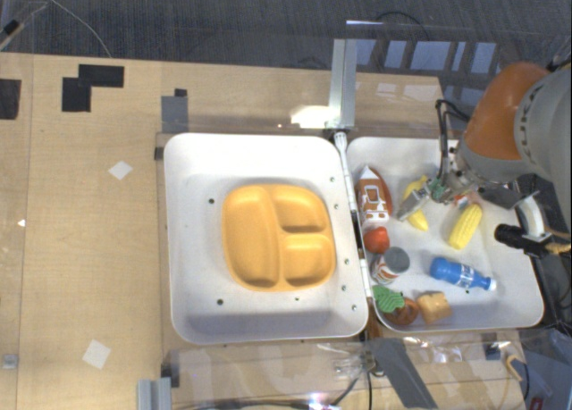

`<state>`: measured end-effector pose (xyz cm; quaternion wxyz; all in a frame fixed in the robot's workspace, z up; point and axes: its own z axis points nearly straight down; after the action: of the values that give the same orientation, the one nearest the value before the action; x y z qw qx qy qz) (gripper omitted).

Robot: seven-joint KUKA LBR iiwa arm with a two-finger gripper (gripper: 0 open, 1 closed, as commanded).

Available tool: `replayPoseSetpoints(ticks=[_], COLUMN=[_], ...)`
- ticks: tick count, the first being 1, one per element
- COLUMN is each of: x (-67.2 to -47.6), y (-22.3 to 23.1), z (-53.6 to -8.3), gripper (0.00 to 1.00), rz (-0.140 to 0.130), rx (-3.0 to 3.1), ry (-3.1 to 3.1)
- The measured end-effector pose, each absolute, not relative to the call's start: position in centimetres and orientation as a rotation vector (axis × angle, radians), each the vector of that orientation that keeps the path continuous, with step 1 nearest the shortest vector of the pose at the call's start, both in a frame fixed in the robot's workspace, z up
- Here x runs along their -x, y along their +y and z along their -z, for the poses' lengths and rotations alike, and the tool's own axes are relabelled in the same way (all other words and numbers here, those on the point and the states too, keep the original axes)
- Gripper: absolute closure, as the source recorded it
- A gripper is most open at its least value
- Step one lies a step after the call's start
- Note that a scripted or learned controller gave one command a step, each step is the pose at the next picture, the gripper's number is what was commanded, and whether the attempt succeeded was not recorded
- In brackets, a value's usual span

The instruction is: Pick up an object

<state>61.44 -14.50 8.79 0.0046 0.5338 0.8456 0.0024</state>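
Apparently ketchup bottle [373, 196] label unreadable; gripper [435, 192] beside corn [464, 225].

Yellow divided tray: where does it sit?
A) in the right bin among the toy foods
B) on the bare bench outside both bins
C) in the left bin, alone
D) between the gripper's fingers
C: the yellow divided tray lies in the middle of the left bin, while the toy foods, such as the corn cob and blue bottle, are in the right bin.

One fixed overhead camera looks slantwise down on both bins [179, 221].
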Motion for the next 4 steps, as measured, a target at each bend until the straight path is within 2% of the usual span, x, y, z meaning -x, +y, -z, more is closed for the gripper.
replayPoseSetpoints(ticks=[1, 2, 3, 4], x=[-59.3, -67.0, -64.4, -67.1], y=[-12.5, -10.9, -10.5, -10.8], z=[-8.9, -8.8, -8.9, -8.8], gripper=[0.00, 0.00, 0.00, 0.00], rz=[-0.007, -0.002, -0.001, -0.003], rx=[-1.696, -1.885, -1.965, -1.930], ry=[2.634, 2.508, 2.433, 2.472])
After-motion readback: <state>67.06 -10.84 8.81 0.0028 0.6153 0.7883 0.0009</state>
